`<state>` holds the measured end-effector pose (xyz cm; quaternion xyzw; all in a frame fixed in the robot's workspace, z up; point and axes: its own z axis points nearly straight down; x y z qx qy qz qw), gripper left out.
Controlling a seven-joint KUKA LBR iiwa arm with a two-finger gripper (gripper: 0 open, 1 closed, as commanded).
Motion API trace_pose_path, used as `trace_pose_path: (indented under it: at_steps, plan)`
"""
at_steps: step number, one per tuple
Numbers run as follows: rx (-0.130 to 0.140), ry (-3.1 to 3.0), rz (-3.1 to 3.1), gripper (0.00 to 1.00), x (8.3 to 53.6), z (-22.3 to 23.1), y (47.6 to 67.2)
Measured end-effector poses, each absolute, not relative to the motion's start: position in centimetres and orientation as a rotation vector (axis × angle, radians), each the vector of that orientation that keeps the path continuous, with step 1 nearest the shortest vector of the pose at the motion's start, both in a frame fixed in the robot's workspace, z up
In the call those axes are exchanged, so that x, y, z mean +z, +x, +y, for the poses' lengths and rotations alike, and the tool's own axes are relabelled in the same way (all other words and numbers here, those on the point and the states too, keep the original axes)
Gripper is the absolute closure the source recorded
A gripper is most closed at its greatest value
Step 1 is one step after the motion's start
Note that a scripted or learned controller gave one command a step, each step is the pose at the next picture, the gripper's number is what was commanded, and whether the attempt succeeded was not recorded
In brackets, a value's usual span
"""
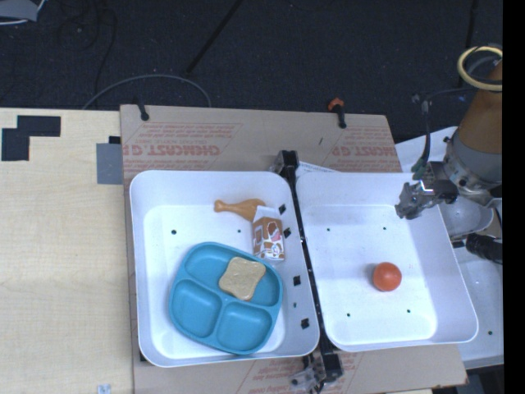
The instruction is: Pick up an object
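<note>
While parked over the far right rim of right bin, up off the floor, committed to nothing yet: arm w/ gripper at its tip. Jaw state: can't tell, too small and dark at this angle. Nothing seen held.

Under everything, cardboard sheet, prob. there to give both bins a flat, level seat. Left bin crowded, right one nearly bare; likely laid out so picks from one side can be dropped in the other.

In left bin, biggest first:
- blue divided plate, flat on floor, front-centre, touching or nearly touching the front wall.
- small printed carton, upright or slightly tilted, against the wall shared w/ right bin, just behind plate rim.
- toast slice, lying in plate's rear right compartment, partly over the divider.
- tan drumstick-shaped toy, flat, near back, just beside carton top.

In right bin: red-orange ball, maybe a tomato, alone, right of centre, well apart from all walls.

Judging by position: ball = likeliest target. Nearest to gripper, no neighbours, clear approach from above. Risk: round, prob. rolls if nudged off-centre.
</note>
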<state>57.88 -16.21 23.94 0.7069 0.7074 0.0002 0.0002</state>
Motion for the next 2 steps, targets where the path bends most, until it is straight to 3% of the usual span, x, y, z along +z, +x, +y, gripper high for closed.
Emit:
trace_pose_path:
  at_steps: [2]
  plan:
    - [-0.003, 2.221, 2.23, 1.0, 23.7, -5.4, 55.6]
